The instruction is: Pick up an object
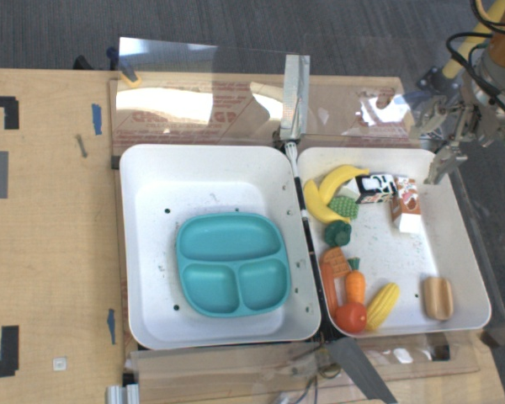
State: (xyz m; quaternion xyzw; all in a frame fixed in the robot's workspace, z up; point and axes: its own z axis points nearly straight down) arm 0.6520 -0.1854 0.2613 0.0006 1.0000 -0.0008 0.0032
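- Two white bins sit below me: the left bin holds a teal plate, the right bin a banana, carrot and bread roll.
- My gripper hovers over the right bin's far corner; its grip I cannot tell.

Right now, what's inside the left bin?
A teal divided plate lies flat in the left bin, its three compartments bare. Whatever sits beneath the plate is covered.
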